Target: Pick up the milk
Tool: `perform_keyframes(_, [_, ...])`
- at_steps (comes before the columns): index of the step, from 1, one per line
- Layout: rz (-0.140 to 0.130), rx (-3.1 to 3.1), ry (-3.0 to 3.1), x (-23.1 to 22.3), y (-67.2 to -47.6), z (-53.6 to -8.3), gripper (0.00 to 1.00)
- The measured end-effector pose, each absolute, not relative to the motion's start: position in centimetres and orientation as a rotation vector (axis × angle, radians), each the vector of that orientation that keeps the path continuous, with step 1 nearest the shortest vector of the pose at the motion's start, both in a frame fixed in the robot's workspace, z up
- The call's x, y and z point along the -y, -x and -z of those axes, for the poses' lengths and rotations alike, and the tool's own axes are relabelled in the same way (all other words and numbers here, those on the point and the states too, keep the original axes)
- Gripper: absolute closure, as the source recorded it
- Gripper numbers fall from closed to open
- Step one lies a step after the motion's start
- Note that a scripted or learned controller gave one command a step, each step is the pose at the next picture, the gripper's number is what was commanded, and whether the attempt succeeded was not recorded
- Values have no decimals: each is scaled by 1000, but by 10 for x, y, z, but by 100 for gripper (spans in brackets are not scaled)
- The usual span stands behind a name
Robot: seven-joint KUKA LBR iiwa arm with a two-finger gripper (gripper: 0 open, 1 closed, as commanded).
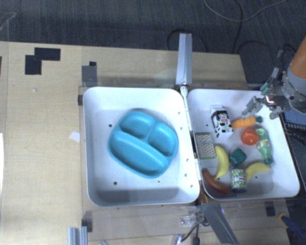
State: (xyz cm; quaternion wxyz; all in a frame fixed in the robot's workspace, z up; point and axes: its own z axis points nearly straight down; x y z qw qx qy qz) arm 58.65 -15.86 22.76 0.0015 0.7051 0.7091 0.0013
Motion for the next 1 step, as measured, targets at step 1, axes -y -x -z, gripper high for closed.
perform_keyframes(1, [-12, -2439, -1961, 145, -631, -130, 0])
